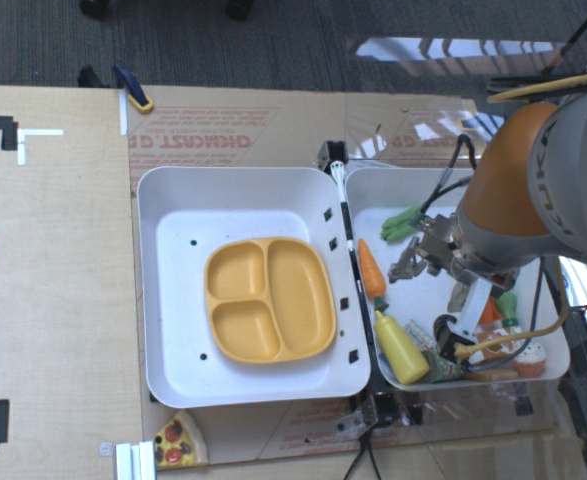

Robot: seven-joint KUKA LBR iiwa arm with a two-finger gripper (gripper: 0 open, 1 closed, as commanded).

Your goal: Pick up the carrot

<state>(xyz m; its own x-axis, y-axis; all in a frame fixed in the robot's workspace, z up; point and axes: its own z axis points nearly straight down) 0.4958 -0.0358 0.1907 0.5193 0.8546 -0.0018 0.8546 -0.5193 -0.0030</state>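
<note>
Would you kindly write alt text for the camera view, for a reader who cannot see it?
The grey arm's gripper hovers in the right bin, just right of the carrot lying by its left wall. A yellow bottle lies below the carrot; the left bin holds a yellow divided plate.

The carrot (370, 270) looks like smooth, glossy plastic, as does the yellow divided plate (270, 298). Both white bins (163, 298) have a smooth plastic sheen. The counter (53, 298) shows matt, pale wood grain.
</note>
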